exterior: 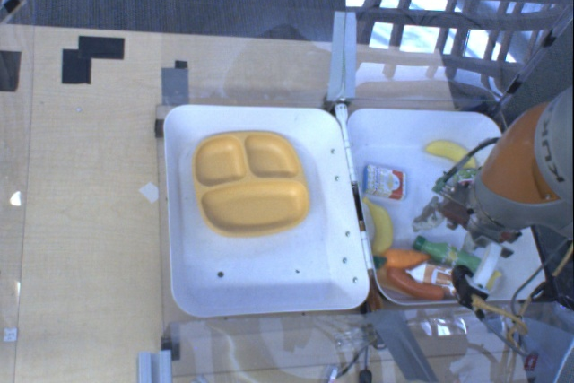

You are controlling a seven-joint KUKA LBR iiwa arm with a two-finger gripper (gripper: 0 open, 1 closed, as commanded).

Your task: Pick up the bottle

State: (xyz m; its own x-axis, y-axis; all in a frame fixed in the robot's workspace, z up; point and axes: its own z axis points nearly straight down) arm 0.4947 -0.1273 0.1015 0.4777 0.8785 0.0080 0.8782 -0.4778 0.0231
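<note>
The grey arm (547,152) enters from three o'clock, its orange band (520,170) sitting just above the wrist. The wrist angles down toward eight o'clock, ending in the gripper (444,211), low at about four o'clock in the camera view. Cables trail beneath the wrist toward five o'clock.

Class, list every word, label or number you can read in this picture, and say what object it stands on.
None can be read.
Small white carton with red and blue print: print too blurred to read.
Green bottle with orange-and-white label: label too small and blurred to read.
Yellow three-compartment plastic tray: no text seen.
</note>
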